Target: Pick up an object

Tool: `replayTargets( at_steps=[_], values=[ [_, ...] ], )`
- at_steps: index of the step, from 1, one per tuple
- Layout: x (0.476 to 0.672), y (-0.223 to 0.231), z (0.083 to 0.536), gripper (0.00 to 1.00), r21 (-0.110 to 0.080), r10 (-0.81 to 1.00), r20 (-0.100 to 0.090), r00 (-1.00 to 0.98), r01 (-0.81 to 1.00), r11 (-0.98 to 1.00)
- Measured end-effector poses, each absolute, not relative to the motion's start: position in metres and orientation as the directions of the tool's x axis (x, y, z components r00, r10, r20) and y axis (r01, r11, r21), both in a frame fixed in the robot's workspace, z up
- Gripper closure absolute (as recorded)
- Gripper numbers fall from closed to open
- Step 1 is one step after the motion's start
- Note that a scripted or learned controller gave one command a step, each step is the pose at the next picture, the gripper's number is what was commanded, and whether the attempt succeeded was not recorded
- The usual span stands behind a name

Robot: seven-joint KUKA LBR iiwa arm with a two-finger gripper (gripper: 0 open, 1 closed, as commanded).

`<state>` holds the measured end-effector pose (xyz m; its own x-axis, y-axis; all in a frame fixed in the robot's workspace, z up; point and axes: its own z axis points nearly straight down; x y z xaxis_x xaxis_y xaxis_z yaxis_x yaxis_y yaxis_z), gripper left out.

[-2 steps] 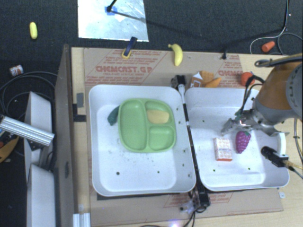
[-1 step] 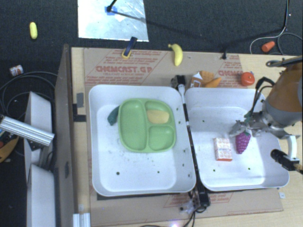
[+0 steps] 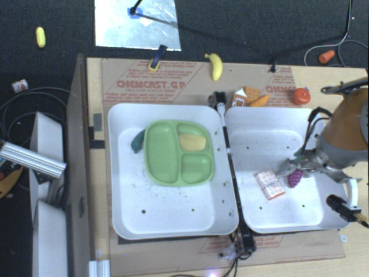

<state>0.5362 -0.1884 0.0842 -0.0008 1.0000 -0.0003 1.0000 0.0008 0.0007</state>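
Observation:
In the right bin (image 3: 259, 131) a small purple object (image 3: 295, 179) lies near the right wall. My gripper (image 3: 291, 169) is low in that bin, right over the purple object's upper edge and touching or nearly touching it. A small pink and white box (image 3: 269, 184) lies just left of the purple object. The grey arm with its orange band (image 3: 346, 126) reaches in from the right and hides part of the bin's right side.
The left bin (image 3: 132, 212) holds a green divided plate (image 3: 173, 154) with a yellow item (image 3: 193, 141) on it and a teal item (image 3: 138, 140) beside it. Behind the bins lie a banana (image 3: 215, 66), an orange piece (image 3: 258, 100) and a red ball (image 3: 301, 96).

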Motion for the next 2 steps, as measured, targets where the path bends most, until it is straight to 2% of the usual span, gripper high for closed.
replayTargets(
  at_steps=[1, 2],
  values=[
    [0.538, -0.189, 0.096, 1.0, 0.005, 1.0, -0.001, -0.001, 1.0, 0.001],
    [0.593, -0.126, 0.084, 1.0, 0.005, 1.0, 0.0, -0.011, 1.0, 0.011]
  ],
)
